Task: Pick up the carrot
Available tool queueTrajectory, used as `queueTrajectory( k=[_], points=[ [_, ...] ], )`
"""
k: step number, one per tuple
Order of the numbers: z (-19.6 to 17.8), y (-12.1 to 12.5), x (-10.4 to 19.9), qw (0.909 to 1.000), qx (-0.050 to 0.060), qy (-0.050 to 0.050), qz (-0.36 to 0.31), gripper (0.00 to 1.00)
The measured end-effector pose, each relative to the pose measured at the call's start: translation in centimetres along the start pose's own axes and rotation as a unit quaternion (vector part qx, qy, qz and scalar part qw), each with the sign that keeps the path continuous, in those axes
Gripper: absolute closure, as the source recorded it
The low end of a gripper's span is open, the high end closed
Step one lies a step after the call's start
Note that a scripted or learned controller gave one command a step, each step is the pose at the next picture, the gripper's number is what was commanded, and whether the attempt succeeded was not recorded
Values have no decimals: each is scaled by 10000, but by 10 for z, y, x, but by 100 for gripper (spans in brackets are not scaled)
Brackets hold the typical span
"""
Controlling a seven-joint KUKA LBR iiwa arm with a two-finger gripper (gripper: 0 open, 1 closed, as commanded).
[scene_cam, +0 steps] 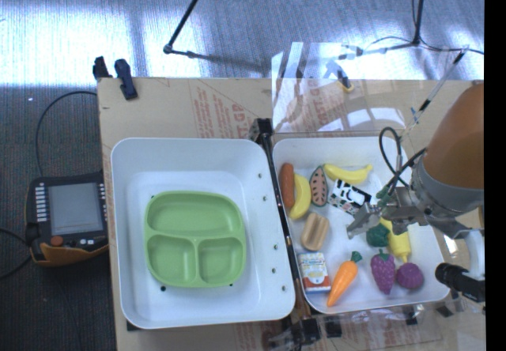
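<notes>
Bench (182, 108): brown board carrying two shallow white bins side by side.
Left bin (130, 167): holds a green divided plate (195, 239) with three compartments, lying flat near its middle.
Right bin (316, 150): holds the toy food; the arm reaches over it from the right.
Arm (458, 156): grey with an orange band, hanging above the right half of the right bin.
Hand (371, 219): low over the middle of the right bin, just beside the black-and-white carton (348, 196); whether its fingers are apart or together I cannot tell, and nothing is seen between them.
Carrot (343, 280): orange with a green top, lying tilted in the front part of the right bin, between the small box (315, 271) and the purple grapes (383, 271); apart from the hand.
Banana (348, 173): yellow, at the back of the right bin.
Sausage (287, 183): along the right bin's left wall, touching a yellow piece.
Hot dog bun (315, 231): just below the watermelon slice (319, 186).
Broccoli (378, 235): green, just under the hand.
</notes>
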State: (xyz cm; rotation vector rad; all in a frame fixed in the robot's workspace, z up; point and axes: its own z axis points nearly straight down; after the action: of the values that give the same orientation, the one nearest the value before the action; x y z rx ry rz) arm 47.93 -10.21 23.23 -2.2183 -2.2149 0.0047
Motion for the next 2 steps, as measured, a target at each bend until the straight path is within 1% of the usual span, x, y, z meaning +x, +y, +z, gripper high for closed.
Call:
queueTrajectory(
  k=[1,2],
  points=[
    [132,0,-5,9882,-23,-4,-1531,0],
    [124,-1,-7,9891,-8,13,-1470,100]
  ],
)
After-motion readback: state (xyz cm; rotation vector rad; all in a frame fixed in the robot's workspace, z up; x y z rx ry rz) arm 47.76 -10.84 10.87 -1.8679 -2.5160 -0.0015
